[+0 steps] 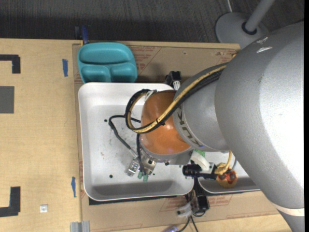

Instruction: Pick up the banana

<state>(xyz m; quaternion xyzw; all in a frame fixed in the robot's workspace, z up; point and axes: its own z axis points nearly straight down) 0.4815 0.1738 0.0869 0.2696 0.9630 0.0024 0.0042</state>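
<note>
the arm's orange band [161,124] hangs low over the left white bin [94,144] at frame centre, with the tool [137,168] near the bin's lower middle — whether it is apart or together i cannot tell. the banana's place is hidden to me. the risk is a blind close on bare bin floor — a miss.

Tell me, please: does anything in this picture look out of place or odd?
One thing stands out: a teal divided tray lies outside the white bin, on the bench at its far edge. The bin's floor also carries dark scuff marks. The arm covers much of the bins.
</note>
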